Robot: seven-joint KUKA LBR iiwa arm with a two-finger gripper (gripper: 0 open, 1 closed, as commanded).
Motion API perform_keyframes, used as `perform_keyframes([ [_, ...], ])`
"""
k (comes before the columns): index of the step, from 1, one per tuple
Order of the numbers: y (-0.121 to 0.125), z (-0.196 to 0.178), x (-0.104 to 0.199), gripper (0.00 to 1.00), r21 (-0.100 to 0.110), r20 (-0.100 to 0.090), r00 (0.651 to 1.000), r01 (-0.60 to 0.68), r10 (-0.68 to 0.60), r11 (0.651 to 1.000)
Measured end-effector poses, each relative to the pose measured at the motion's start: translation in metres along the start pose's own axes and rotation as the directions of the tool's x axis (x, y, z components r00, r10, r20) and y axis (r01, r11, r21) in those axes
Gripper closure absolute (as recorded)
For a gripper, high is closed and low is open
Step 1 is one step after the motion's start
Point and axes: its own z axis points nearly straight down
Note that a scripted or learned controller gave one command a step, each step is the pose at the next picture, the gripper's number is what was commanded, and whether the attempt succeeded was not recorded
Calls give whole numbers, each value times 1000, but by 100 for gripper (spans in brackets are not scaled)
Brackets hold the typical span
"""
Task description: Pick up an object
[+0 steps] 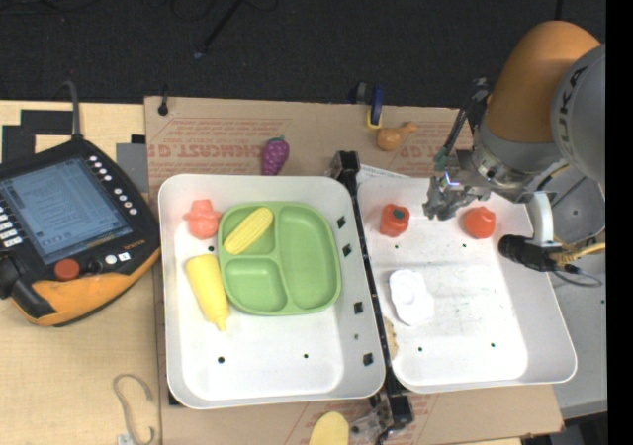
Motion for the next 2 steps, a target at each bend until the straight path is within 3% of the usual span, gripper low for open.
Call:
perform_keyframes([
  [1, 0, -22, -2, 100, 3, -1, 1000, 0, 0, 1000],
  [2, -35, -13, 29, 100, 9, -2, 1000, 2, -2, 1000],
])
